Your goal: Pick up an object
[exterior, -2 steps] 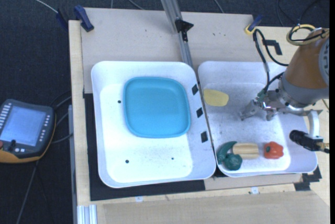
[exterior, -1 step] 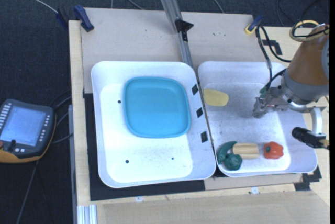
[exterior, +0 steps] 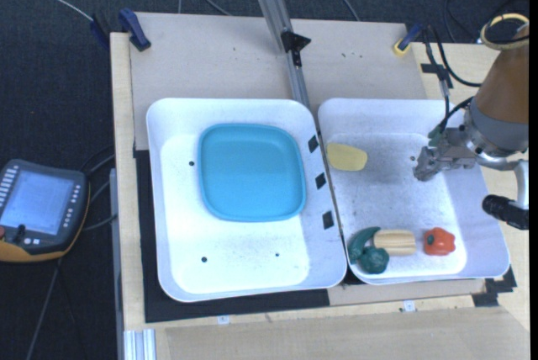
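- Step: approach; nothing was lifted yet. The next move would call for choosing one item and lowering squarely over it.
- Arm: reached in from the right, gripper (exterior: 429, 165) over the right bin (exterior: 395, 119), above bare floor.
- Pincer: whether spread or pressed together could not be told.
- Items, right bin: yellow piece (exterior: 346, 156) near the left wall; green vegetable (exterior: 368, 251), tan block (exterior: 395, 242) and red pepper (exterior: 438, 241) along the front edge.
- Left bin (exterior: 172, 182): blue plate (exterior: 251, 172).

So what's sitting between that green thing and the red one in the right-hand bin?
A tan block lies between the green toy and the red toy, seen in the camera view.
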